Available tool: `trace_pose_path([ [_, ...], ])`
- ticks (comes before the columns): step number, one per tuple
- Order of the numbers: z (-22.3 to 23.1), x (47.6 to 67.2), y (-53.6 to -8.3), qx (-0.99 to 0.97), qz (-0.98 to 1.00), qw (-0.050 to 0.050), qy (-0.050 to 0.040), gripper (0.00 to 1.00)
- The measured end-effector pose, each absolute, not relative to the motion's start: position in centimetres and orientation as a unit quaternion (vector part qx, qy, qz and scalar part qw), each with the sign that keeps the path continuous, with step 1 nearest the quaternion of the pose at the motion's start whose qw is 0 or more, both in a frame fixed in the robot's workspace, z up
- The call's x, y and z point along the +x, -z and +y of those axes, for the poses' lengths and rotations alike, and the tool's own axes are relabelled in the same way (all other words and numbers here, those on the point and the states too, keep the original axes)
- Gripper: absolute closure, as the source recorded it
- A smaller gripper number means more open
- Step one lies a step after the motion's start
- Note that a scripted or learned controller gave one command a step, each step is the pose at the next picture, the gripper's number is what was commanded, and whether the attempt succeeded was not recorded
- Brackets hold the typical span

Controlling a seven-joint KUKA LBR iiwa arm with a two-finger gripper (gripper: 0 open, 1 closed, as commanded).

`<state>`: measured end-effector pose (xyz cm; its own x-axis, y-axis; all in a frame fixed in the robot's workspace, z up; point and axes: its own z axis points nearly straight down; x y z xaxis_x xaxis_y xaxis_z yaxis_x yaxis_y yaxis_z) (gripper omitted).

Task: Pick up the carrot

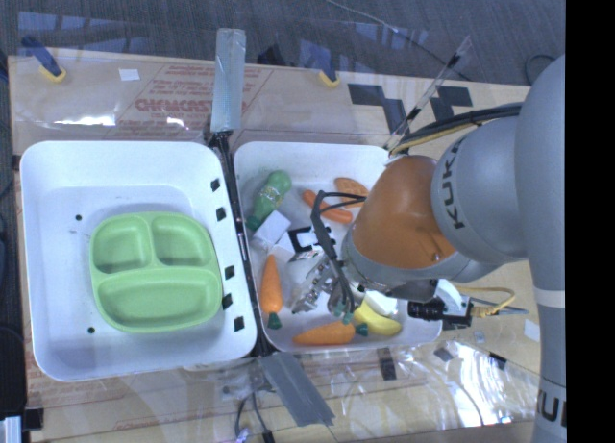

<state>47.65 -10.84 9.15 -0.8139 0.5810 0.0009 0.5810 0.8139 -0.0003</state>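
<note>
Wooden bench point(86, 95) under clear sheeting, two white bins, left bin point(38, 182) with green tray point(154, 271), right bin point(288, 155) cluttered, carrot point(272, 284) near its left wall, another carrot point(325, 334) at front, banana point(377, 320), green bottle point(269, 196), gripper point(327, 289) low among them, grip state cannot be told.

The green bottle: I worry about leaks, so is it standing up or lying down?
Lying down. The green bottle rests on its side in the right bin, its length stretched slantwise across the floor near the left wall.

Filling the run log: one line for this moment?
gripper: low in right bin | carrots, neither held | green tray: left bin
</note>
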Motion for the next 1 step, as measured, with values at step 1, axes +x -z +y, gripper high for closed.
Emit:
trace_pose_path([
  [1, -9.96, 47.69, -11.02, -0.374, -0.928, 0.0, 0.0002, 1.0],
])
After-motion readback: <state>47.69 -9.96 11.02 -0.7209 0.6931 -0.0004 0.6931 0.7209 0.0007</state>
